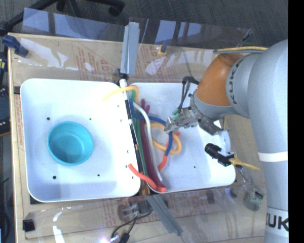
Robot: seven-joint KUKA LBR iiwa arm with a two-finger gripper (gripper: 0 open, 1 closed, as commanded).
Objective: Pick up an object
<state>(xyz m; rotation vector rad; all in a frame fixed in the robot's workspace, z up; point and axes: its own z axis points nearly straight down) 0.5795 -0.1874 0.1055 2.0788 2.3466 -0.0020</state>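
Over the right bin point(213, 178), the gripper point(173, 125) sits low above a tangle of coloured flexible rods point(157, 135), red, yellow, blue, green and white, heaped against the divider between the two bins. Its tip looks to be at or just touching the yellow and blue loops, though from this slant I cannot tell whether the pincer is apart or closed, nor whether anything lies between it. The step seems to be the reach or grasp itself; next it would need a firm close on one rod and a straight lift clear of the tangle. A blue bowl point(70, 143) rests alone in the left bin point(35, 92). On the arm point(266, 85), part of the lettering "KU" shows at lower right.
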